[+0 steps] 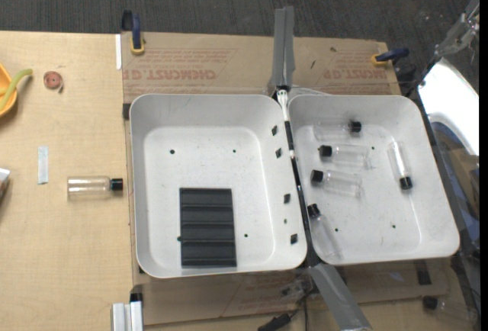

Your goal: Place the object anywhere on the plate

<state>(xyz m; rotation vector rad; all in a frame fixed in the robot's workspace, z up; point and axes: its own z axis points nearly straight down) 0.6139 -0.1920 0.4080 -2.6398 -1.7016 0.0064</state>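
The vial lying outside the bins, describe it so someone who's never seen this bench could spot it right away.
Start at the left bin, the one that holds the dark ribbed plate. Just outside its left wall, on the bare wooden bench, a clear vial lies on its side with its black cap toward the bin. The other vials all lie in the right bin.

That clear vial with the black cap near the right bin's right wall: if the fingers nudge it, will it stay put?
Probably not. The vial lies on its side on the right bin's smooth floor, so it may roll. It looks empty, likely light and slippery.
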